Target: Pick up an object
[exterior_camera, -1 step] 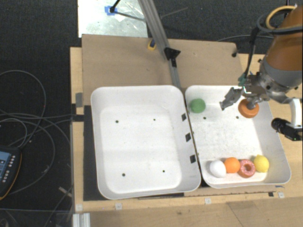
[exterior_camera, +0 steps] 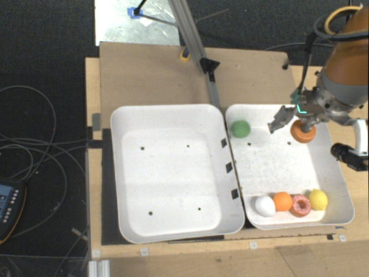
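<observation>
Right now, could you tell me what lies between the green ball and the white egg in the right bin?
In the camera view, only bare bin floor lies between the green ball and the white egg.

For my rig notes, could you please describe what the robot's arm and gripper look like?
The arm is grey with a broad orange band above the wrist, and yellow and black cables loop over its top. The gripper is dark grey metal, with a small cyan-green light at its base.

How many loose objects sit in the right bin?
6: a green ball at the far left corner, an orange piece under the gripper, and a white egg, orange, pink donut and lemon along the near wall. The arm may hide others.
</observation>
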Available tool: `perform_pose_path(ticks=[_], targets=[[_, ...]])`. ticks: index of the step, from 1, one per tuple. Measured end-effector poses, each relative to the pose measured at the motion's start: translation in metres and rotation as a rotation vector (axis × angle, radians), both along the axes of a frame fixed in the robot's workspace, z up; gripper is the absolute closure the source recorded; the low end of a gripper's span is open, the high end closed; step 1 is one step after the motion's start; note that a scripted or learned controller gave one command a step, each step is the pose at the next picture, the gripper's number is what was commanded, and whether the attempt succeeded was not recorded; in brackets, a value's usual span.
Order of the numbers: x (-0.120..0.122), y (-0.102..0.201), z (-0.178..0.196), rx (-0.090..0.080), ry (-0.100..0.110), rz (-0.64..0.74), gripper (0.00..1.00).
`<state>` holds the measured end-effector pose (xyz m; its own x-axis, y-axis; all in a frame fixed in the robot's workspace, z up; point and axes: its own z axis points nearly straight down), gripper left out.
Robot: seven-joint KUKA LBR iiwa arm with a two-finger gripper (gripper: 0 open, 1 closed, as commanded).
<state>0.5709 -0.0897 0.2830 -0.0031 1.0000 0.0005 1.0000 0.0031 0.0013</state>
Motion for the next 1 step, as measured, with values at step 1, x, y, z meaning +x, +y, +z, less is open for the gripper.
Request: perform_pose_path(ticks=[1], targets=[[-0.0005,0.0102,-0.0536,0.001,0.005,-0.002,0.0]])
